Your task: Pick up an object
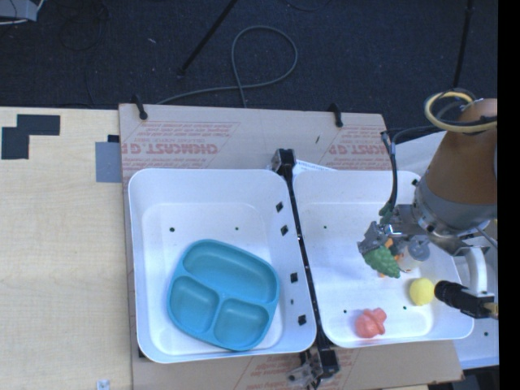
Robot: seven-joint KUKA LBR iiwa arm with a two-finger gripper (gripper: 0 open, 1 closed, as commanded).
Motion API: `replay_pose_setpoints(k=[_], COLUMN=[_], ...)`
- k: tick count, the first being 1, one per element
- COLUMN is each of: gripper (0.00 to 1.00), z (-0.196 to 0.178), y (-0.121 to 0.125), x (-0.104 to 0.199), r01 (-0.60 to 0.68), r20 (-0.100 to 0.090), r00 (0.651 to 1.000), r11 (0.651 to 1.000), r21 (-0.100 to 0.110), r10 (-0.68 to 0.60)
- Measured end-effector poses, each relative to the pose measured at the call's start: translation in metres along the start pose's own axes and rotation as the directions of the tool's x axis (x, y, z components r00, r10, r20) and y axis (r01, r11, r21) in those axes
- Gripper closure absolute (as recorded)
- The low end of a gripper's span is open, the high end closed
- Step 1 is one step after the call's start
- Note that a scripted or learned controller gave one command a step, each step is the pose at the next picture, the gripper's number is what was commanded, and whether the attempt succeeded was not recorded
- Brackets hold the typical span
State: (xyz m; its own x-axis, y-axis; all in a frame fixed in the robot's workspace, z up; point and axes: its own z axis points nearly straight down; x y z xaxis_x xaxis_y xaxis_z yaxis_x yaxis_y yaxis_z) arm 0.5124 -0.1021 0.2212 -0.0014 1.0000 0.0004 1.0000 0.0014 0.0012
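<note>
Two bins: left bin (146,218) holds a blue tray (223,293); in the right bin (341,210), the end effector (382,246) clamps a green toy (382,260).

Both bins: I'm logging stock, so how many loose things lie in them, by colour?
Blue: 1, divided tray
Green: 1, leafy toy at the tool
Yellow: 1, ball
Pink-red: 1, small toy
Total: 4

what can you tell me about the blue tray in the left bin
The blue tray is a light blue, plastic-looking dish with rounded corners and three compartments: one long one along its upper side and two smaller ones below. It lies flat and right side up on the floor of the left bin, turned at a slant, its lower edge close to the bin's near wall. Its compartments look bare.
</note>
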Motion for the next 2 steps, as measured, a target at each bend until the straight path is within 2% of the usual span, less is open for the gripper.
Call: replay_pose_setpoints(k=[1,2], gripper=[1.0,1.0], z=[-0.042,-0.023], y=[0.003,0.024], x=[-0.002,0.044], r01=[0.0,0.002], r20=[0.0,-0.001], r00=[1.0,1.0], r11=[1.0,1.0], r21=[0.0,0.005], r10=[0.0,-0.002])
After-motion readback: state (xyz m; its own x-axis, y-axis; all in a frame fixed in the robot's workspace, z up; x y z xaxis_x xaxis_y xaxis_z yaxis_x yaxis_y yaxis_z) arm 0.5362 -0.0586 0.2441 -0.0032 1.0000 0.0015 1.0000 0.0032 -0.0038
